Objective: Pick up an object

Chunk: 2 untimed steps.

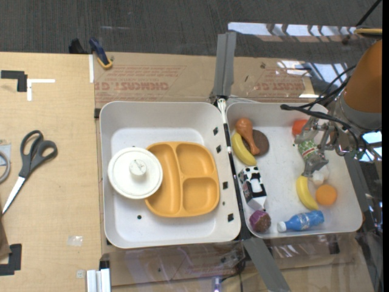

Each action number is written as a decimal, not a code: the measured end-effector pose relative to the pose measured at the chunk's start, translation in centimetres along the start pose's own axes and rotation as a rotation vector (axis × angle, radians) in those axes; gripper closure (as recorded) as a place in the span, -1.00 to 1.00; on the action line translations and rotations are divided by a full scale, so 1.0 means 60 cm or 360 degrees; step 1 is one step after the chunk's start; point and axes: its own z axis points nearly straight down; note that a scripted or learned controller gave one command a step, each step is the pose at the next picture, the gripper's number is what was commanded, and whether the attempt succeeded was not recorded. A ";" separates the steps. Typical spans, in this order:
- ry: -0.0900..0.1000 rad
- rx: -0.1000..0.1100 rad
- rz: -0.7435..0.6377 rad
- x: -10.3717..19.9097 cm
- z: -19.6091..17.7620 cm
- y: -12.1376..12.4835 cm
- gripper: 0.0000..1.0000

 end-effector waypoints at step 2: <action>-0.0013 0.0000 0.0488 0.129 0.117 -0.034 -1.00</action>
